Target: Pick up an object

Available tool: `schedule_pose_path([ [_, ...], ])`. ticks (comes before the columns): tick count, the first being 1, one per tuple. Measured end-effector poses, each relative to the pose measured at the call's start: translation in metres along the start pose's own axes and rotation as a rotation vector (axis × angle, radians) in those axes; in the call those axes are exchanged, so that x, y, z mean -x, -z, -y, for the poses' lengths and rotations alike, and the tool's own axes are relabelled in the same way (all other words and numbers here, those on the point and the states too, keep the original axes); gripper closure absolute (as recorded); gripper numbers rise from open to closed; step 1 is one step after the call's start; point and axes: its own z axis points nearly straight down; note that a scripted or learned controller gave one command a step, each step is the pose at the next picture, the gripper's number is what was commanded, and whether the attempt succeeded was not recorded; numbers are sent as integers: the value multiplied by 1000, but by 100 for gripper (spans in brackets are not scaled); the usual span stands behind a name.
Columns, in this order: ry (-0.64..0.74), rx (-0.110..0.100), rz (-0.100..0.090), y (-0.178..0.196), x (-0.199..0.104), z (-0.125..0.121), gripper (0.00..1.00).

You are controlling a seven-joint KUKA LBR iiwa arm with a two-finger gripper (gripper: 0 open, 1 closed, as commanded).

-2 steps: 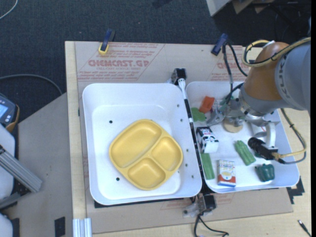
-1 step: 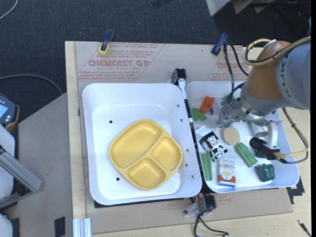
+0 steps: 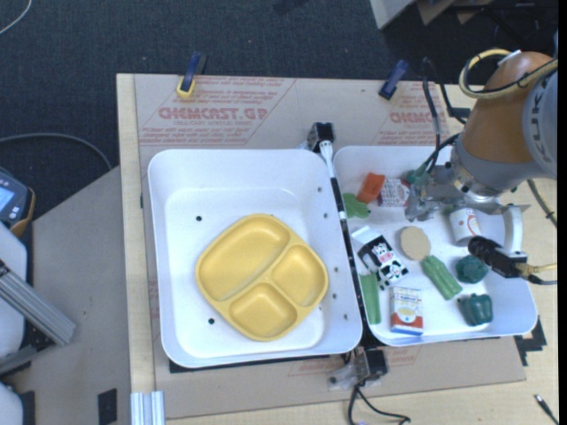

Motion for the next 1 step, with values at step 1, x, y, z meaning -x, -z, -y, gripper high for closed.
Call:
schedule_pose_path([
  [1, 2, 0, 0, 43, 1, -1, 100],
])
